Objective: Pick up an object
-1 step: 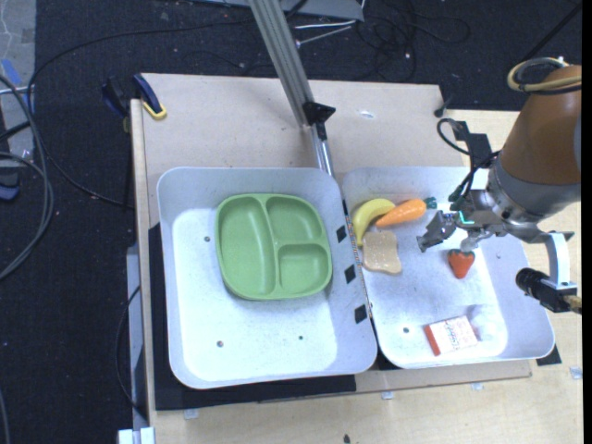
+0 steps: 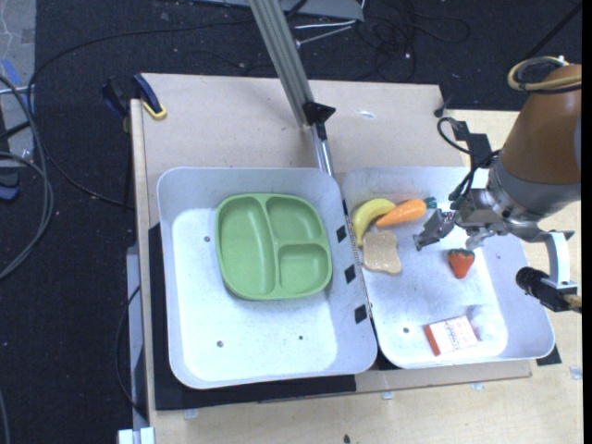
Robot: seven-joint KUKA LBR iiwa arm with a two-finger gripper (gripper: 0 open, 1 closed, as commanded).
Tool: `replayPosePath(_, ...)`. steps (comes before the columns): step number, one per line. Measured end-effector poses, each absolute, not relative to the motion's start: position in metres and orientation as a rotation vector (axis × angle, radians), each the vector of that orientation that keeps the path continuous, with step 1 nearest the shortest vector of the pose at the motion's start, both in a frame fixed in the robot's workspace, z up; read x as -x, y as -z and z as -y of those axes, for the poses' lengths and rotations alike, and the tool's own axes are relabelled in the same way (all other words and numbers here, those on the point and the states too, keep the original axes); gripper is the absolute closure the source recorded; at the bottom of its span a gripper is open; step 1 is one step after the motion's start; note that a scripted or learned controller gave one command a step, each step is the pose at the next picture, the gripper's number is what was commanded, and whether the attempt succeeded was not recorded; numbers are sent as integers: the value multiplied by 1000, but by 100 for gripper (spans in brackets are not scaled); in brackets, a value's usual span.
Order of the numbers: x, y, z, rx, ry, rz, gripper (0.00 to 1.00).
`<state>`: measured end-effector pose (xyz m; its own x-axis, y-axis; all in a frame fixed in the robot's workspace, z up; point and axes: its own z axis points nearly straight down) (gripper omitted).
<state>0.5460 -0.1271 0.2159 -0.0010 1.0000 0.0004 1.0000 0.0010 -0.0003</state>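
A pale wooden surface (image 2: pixel 240 123) is carrying two white bins (image 2: pixel 185 276) over dark, cable-strewn floor (image 2: pixel 65 63); jaws are spreading above a strawberry (image 2: pixel 462 263).

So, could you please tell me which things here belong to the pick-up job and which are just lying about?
Part of the job (right bin):
- claw
- strawberry
- carrot
- banana
- bread slice
- red and white box

Just lying about:
- green divided plate, left bin
- blue and yellow clamp, bench corner
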Motion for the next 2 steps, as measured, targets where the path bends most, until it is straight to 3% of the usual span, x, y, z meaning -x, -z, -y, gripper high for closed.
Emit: replayPosePath(2,-545,-101,142,2221,-5,2217,0)
